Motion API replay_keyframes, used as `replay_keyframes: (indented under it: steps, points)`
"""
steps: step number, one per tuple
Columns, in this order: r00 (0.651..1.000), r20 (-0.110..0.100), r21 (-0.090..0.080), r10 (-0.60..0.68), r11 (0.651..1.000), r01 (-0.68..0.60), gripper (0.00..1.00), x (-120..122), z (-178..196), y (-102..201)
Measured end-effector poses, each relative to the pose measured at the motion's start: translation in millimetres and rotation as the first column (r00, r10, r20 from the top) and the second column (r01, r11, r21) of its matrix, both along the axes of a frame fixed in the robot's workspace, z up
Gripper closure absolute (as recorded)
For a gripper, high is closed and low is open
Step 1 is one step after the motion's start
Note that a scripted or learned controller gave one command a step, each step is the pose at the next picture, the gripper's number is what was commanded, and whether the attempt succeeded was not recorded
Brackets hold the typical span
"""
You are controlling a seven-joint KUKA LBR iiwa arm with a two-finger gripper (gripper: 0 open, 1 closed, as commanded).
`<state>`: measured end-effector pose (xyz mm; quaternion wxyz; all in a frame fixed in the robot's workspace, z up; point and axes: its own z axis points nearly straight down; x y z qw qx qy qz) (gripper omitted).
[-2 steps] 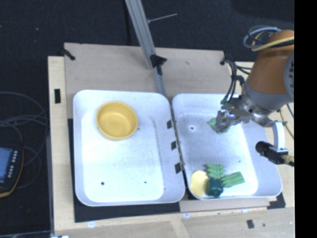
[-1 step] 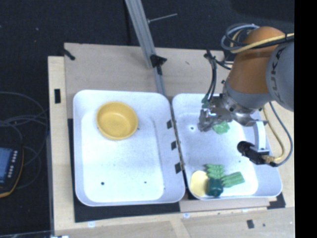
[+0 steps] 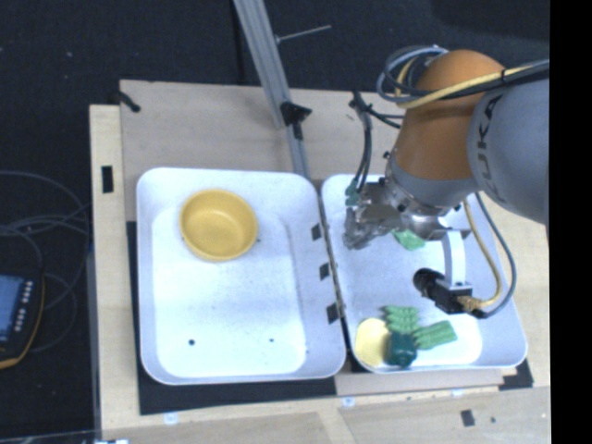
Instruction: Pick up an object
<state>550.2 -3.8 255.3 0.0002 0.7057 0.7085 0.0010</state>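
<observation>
Nearest of all, at the front edge of the right white plastic bin (image 3: 490,340), a small cluster of toys sits together: a pale yellow rounded piece (image 3: 371,341), a dark teal block (image 3: 401,349) touching its right side, and a green ridged plastic toy (image 3: 427,331) lying across behind them. Further back in the same bin, the grey arm with its orange band (image 3: 444,118) comes in from the right, and its hand (image 3: 365,225) hangs low over the bin's far left part, close to the divide between the two bins. How far the hand is open I cannot tell from where I stand, nor whether it has hold of anything. A small light green object (image 3: 408,240) peeks out just to the right of the hand, partly hidden under the wrist. A black cable fitting (image 3: 435,287) dangles from the arm over the middle of the bin. Over in the left white bin (image 3: 231,350), a round yellow plastic bowl (image 3: 218,224) rests upright in the far left part, well apart from everything else. Both bins sit side by side on the pale wooden table (image 3: 185,118), with a grey metal rail (image 3: 264,54) slanting away behind them.
</observation>
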Motion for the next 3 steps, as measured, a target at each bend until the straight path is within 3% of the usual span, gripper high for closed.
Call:
replay_keyframes:
  steps: [1, 2, 3]
  points:
    - [1.000, -0.001, 0.000, 0.000, 1.000, 0.000, 1.00, -4, 5, 50]
    - [1.000, -0.002, -0.001, -0.001, 1.000, 0.001, 1.00, -8, -14, 93]
    - [1.000, -0.001, -0.001, -0.004, 1.000, 0.004, 0.00, -8, -13, 92]
